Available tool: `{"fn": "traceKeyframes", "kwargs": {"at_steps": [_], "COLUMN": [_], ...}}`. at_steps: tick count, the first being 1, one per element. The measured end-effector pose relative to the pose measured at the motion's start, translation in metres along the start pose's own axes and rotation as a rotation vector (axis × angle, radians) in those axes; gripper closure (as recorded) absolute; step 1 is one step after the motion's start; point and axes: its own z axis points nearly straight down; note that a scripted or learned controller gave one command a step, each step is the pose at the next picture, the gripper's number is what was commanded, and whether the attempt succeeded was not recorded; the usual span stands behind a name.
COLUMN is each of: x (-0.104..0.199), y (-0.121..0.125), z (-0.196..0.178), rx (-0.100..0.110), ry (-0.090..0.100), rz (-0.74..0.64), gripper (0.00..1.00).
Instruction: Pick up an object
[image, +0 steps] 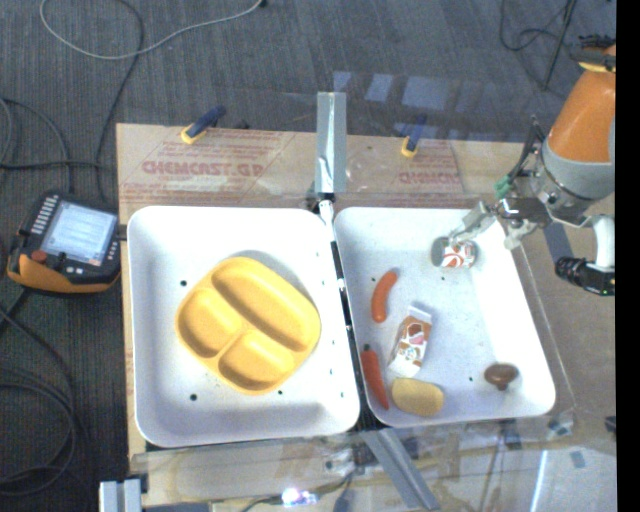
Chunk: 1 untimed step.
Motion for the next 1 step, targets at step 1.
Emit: {"fn": "traceKeyframes", "kwargs": {"at_steps": [1], "x": [-0.0042], "y": [0.023], "z": [0.1208], "rx": [-0.002], "ry": [-0.002], "rz": [-0.144], "gripper": [0.0]}}
